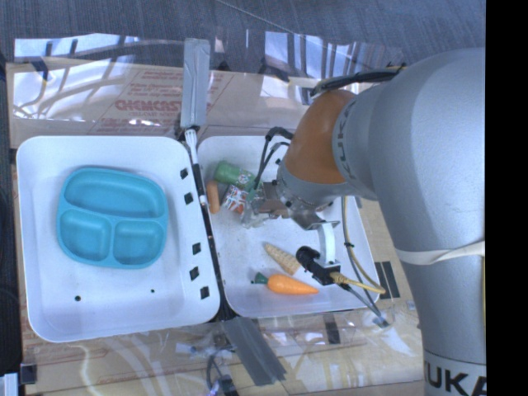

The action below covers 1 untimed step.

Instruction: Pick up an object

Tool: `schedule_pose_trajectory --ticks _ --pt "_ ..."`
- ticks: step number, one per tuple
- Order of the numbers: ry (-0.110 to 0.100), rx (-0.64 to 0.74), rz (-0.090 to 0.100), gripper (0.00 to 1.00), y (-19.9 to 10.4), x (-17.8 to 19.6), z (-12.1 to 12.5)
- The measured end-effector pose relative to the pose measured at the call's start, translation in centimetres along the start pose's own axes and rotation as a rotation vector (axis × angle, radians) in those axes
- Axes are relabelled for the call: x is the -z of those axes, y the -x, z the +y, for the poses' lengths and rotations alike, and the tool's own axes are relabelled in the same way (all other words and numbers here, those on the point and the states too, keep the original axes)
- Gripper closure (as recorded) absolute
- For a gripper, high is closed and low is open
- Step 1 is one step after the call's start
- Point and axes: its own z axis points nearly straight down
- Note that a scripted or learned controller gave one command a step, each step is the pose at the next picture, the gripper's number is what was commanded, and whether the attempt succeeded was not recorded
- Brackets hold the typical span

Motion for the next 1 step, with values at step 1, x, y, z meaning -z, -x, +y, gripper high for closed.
schedule_pose_trajectory --ticks 1 --pt "0.000 0.000 0.000 0.00 -0.01 -0.01 -0.01"
